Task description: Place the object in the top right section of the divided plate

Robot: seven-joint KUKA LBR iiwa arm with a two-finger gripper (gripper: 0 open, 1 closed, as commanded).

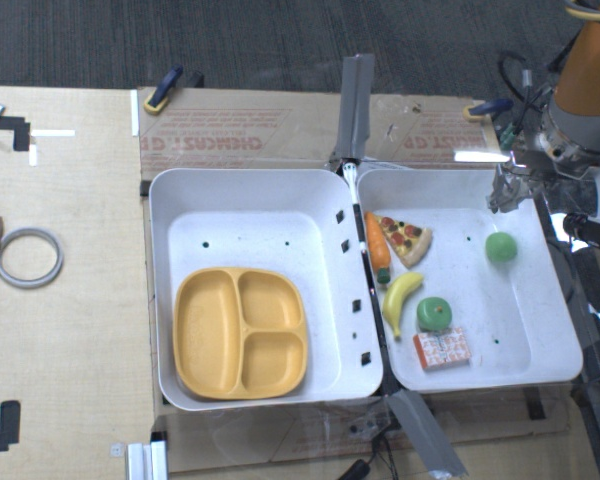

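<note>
We see a yellow divided plate [242, 332] lying flat in the left bin, toward its front, its three sections bare: one long on the left, two smaller on the right.

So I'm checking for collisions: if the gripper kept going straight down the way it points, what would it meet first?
Probably the bare floor of the right bin, near its top right corner. The gripper hangs just above the light green ball, which looks slightly off that line, though depth is unclear.
</note>
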